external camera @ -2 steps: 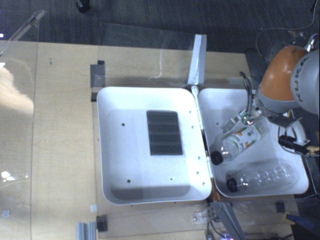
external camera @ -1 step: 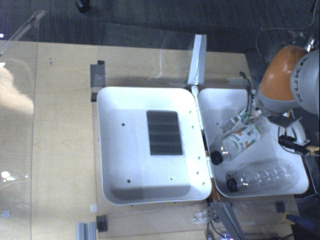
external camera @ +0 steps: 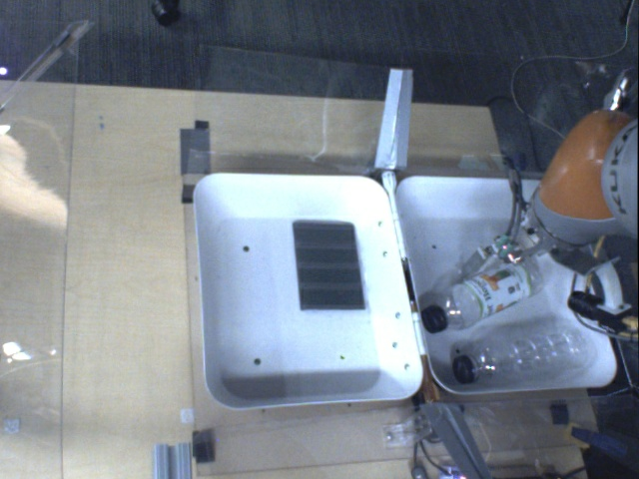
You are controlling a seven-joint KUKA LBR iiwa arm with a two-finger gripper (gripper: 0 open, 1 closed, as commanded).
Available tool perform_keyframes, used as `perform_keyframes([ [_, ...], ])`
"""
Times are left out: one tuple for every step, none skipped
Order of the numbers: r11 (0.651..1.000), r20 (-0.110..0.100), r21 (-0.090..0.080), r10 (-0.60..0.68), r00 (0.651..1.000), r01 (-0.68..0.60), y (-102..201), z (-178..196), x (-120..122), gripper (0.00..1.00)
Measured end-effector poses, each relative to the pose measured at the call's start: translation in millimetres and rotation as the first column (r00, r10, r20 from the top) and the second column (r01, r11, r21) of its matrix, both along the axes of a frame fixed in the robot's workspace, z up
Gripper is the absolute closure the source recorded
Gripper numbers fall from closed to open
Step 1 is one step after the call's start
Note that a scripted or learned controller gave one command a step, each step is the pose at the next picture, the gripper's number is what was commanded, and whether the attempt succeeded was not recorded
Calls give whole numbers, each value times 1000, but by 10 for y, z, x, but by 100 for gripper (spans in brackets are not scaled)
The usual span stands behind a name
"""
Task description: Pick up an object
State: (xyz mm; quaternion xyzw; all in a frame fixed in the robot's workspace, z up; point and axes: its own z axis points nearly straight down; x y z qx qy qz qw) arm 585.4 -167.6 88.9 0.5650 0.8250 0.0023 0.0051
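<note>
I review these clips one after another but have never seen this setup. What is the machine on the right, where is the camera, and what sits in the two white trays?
One camera looks down at a slant on a wooden bench with two shallow white bins. The grey and orange shape at the right is a robot arm; its gripper is down in the right bin, beside a labelled clear bottle with a black cap. I cannot tell whether it grips that bottle. A second clear bottle lies near the bin's front edge. The left bin holds a dark ridged rectangular block.
</note>
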Motion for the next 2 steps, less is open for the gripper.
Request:
perform_keyframes([
  [994, 15, -5, 106, 994, -106, -26, 20, -450, 0],
  [941, 5, -3, 337, 941, -337, 661, 11, -26, 0],
])
